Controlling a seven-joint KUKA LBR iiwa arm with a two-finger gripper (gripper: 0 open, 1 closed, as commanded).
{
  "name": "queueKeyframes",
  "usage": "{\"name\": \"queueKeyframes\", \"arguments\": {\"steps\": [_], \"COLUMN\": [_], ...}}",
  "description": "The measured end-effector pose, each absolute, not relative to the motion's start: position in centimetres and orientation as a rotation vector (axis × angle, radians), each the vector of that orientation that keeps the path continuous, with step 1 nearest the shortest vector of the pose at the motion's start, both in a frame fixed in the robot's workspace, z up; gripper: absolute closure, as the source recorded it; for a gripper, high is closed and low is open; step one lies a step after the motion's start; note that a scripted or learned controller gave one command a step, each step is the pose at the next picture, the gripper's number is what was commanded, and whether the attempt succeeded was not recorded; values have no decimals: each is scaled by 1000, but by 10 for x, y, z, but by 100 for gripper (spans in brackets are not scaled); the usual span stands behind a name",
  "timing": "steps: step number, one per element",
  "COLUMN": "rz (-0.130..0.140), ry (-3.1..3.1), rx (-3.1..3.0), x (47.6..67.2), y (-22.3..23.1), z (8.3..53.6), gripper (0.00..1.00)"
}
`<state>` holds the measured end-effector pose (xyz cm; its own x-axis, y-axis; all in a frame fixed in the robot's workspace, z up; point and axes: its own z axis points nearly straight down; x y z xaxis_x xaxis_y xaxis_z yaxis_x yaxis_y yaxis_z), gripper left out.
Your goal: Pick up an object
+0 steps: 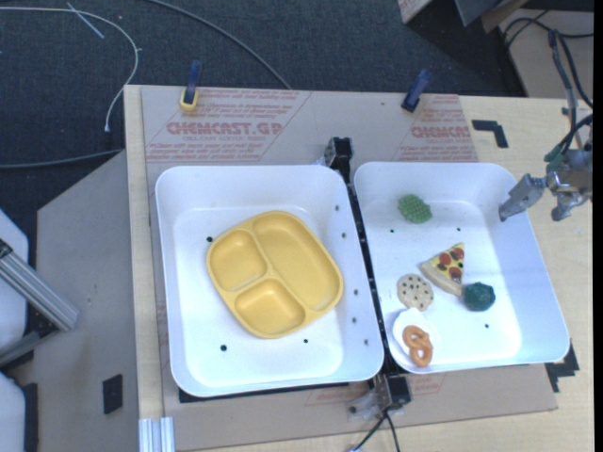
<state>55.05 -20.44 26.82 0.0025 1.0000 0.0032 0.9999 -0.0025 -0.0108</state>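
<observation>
A yellow tray is lying in the left bin. In the right bin, a cookie is sitting at seven o'clock, broccoli at eleven, and pizza at centre. My gripper is hovering at two o'clock, fingers spread, grasping nothing.

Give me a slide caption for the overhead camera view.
Tool poised at the right bin's edge, toy foods inside; yellow divided tray in the left bin.

Right bin centre open; toys along left; pincer at right rim.
</observation>
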Motion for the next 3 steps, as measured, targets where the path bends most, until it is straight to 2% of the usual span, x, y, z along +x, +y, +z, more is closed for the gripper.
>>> {"name": "queueKeyframes", "arguments": {"steps": [1,3], "rz": [0,2], "ry": [-2221,-2219], "rx": [-2221,-2216], "x": [553,562], "y": [-204,-195], "z": [273,170], "gripper": [0,0]}}
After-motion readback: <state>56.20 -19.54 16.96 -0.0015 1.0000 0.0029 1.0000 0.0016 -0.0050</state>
